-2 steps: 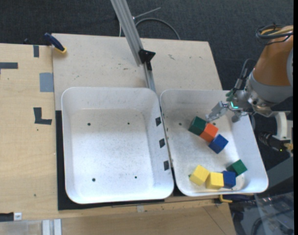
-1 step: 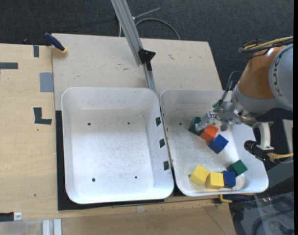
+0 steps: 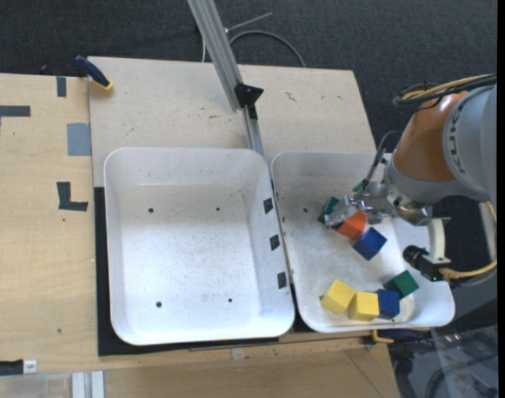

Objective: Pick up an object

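My gripper [image 3: 354,208] is low in the right bin [image 3: 302,181], reaching in from the right. Directly beneath its tip sits an orange-red block [image 3: 352,225], touching or very close to it. A dark green block [image 3: 328,212] lies just left of the gripper, and a blue block [image 3: 370,244] rests against the orange one on its lower right. At the bin's front edge are two yellow blocks [image 3: 338,295] [image 3: 366,306], another blue block [image 3: 389,303] and a green block [image 3: 402,284].
The left bin [image 3: 119,172] stands beside the right one, separated by a raised rim [image 3: 273,230]. A slanted metal pole [image 3: 223,48] crosses above the bins at the back. Cables [image 3: 434,264] hang by the arm's wrist on the right.
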Tool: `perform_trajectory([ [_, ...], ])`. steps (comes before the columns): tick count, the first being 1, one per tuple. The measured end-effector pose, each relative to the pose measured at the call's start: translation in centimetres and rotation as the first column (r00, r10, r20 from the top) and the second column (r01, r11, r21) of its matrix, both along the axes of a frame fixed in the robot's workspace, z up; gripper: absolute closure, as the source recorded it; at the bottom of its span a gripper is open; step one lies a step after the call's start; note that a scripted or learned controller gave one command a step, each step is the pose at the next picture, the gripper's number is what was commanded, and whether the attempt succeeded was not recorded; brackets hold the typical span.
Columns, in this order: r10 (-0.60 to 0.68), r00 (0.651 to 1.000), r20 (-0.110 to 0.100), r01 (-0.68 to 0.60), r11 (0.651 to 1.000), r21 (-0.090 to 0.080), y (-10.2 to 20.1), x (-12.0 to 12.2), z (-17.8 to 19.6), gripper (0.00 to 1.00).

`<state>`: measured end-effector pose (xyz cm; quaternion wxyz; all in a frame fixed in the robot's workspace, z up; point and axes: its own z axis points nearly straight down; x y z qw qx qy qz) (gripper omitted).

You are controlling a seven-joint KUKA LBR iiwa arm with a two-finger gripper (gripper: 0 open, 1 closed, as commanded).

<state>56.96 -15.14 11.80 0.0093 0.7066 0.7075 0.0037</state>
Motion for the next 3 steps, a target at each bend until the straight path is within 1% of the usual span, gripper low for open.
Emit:
perform_trajectory([
  [1,-0.001,1.000,-0.001,0.001,1.000,0.001,-0.1,0.2,-0.7,0.00],
  [2,0.000,1.000,-0.021,0.000,1.000,0.008,0.2,-0.4,-0.5,1.00],
  [3,0.000,1.000,-0.016,0.000,1.000,0.007,0.4,0.3,3.8,1.00],
])
